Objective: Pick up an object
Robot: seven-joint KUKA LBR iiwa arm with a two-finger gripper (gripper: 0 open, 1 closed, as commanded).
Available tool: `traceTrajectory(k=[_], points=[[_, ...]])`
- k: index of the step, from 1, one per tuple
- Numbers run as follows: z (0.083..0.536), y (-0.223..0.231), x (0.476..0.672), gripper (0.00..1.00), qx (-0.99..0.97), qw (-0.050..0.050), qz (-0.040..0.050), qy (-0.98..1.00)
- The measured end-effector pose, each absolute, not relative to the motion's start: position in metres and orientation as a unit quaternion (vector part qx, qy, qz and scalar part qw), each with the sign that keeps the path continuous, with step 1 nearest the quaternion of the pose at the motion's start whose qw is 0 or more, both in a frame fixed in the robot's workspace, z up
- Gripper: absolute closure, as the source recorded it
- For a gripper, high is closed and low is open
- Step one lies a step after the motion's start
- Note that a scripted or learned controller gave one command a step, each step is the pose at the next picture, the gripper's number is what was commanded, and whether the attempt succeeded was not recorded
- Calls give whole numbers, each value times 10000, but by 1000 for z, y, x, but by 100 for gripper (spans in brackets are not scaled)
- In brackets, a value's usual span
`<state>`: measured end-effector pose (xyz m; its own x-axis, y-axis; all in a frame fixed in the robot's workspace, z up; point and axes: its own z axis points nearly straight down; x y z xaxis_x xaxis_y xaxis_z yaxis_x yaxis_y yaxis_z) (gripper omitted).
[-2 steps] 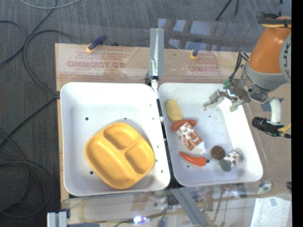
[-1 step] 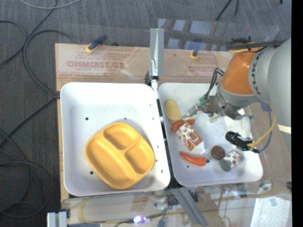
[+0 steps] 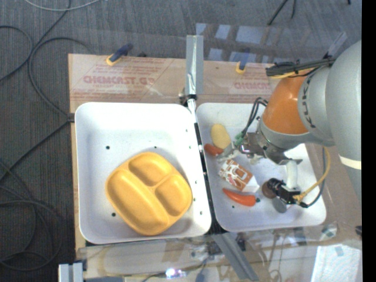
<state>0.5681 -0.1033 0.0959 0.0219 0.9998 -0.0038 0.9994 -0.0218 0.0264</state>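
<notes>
One carton (image 3: 235, 174) just below gripper (image 3: 244, 148)

Left of the tool (image 3: 251, 147) in the right bin (image 3: 311, 213) lie a potato (image 3: 220, 136), carton (image 3: 235, 173) and pepper (image 3: 239, 197); the divided tray (image 3: 149, 192) sits in the left bin (image 3: 97, 134)

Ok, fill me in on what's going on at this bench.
A grey and orange arm reaches into the right bin, its wrist low over the small items there: a red pepper, a white and orange packet and a pale yellow lump. The left bin holds a yellow divided tray. Nothing looks lifted yet.
</notes>
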Motion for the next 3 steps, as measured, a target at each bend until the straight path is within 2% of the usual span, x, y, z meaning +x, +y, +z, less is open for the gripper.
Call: traceTrajectory(k=[2,3], points=[[96,-100,494,0,6903,125,101,7234],[90,-105,541,0,5762,46,17,8173]])
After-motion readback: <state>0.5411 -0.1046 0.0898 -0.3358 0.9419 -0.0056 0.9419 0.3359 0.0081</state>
